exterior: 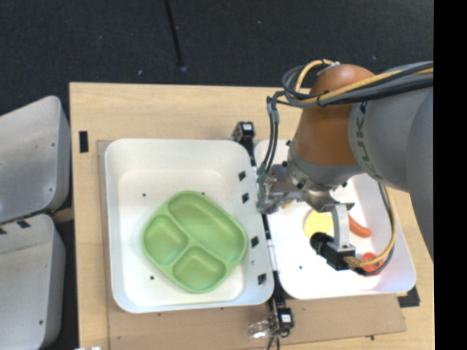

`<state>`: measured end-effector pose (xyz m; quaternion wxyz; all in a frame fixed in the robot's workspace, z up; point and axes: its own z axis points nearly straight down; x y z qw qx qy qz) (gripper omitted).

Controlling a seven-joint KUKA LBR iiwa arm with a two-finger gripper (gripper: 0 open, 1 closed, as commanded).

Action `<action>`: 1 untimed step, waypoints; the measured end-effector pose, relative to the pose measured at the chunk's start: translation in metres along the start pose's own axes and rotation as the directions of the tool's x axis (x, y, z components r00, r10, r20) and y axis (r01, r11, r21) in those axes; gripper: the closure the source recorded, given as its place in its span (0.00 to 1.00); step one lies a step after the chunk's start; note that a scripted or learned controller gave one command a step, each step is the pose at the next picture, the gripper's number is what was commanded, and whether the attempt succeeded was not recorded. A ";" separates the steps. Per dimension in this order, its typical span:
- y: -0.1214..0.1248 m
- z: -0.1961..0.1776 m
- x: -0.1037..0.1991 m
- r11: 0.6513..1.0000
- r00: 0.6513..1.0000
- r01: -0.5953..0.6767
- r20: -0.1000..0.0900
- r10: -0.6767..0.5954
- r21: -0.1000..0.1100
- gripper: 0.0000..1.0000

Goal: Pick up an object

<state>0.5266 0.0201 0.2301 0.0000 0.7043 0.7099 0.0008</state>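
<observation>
The pincer (276,194), its state impossible to tell, hangs at the right bin's (306,283) left wall and may miss the yellow object (317,223)

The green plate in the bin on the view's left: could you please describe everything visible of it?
The green plate looks like pale green plastic, rounded, with three compartments, one long and two smaller. It lies flat, right way up, turned askew, on the floor of the white bin, near its lower right corner. Nothing else touches it.
</observation>
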 end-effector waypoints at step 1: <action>0.009 -0.009 0.058 1.000 1.000 0.001 -0.001 -0.001 0.000 1.00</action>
